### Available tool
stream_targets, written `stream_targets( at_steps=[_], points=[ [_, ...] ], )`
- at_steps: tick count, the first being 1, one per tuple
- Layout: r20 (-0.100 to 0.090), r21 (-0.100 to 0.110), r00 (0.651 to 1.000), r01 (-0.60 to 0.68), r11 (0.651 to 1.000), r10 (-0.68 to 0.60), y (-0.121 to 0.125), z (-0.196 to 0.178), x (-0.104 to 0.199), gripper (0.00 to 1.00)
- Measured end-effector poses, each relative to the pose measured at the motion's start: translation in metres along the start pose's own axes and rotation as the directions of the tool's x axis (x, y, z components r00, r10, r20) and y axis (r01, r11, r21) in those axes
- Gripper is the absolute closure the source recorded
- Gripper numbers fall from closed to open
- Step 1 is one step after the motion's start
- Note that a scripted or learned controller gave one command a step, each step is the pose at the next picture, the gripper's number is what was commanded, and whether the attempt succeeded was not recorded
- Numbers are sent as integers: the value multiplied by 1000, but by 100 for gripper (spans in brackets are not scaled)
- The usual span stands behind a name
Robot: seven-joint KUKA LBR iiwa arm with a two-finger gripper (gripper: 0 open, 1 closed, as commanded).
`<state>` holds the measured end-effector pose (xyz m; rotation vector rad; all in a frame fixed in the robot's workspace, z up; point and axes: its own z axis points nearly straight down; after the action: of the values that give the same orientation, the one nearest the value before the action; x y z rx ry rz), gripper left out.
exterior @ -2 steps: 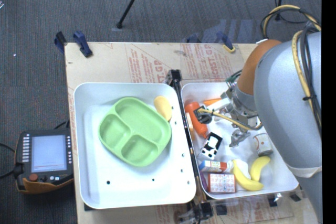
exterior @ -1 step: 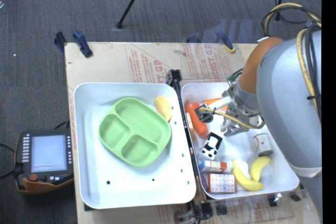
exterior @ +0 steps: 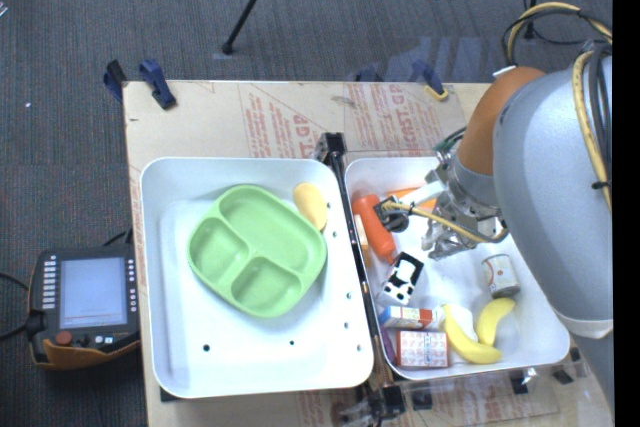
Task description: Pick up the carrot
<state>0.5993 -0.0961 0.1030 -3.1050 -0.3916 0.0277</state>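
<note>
Tool (exterior: 432, 227) of bare metal hovers beside the smooth tapered carrot (exterior: 376, 229).

So what we're looking at is a chunky arm (exterior: 560, 175) with a smooth, rounded light grey shell, kind of glossy where it catches the light. Above the wrist we can see an orange band (exterior: 485, 130), domed and matte. Yellow and black cables (exterior: 570, 25) loop over the far side of the shell and run down its right flank. The gripper (exterior: 440, 215) end is bare silvery metal, all small brackets and thin rods, with a pale strip crossing it. We can't make out screws or markings.
</note>
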Motion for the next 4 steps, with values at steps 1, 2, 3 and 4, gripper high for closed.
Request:
stream_targets(
  at_steps=[1, 2, 3, 4],
  points=[
    [1, 0, 1000, 1, 1000, -1, 0, 0, 0, 0],
    [-9, -8, 1000, -27, 1000, 27, -13, 18, -15, 0],
    [-12, -9, 999, -51, 999, 50, -12, 16, 21, 0],
    [-7, -5, 999, -45, 999, 45, -12, 8, 20, 100]
  ],
)
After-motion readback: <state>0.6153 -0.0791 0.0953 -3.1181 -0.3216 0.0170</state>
